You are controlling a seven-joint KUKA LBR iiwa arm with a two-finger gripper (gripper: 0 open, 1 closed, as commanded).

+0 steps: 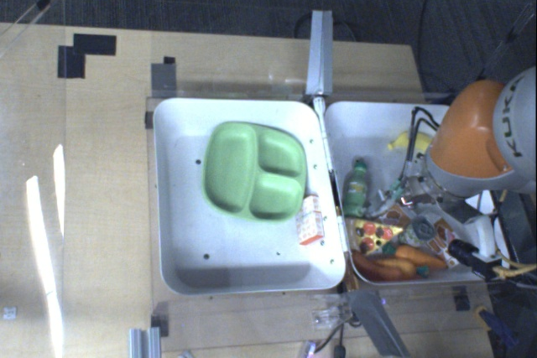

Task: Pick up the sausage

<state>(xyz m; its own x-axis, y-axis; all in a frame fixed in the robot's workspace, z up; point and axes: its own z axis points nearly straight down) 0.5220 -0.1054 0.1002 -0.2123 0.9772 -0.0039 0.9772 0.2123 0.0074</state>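
The sausage (379, 268), reddish-brown and curved, lies along the front wall of the right bin (369, 123), just under a pizza slice (375, 236) and to the left of an orange carrot (421, 256). My gripper (409, 197) hangs low over the middle of the right bin, under the arm's orange band (470, 138). It sits up and to the right of the sausage, apart from it. Nothing is seen held in it.
In the right bin there are also a green bottle (357, 185) by the left wall and a yellow item (401, 142) at the back. The left bin (180, 205) holds a green divided plate (254, 169) and a small carton (311, 220).
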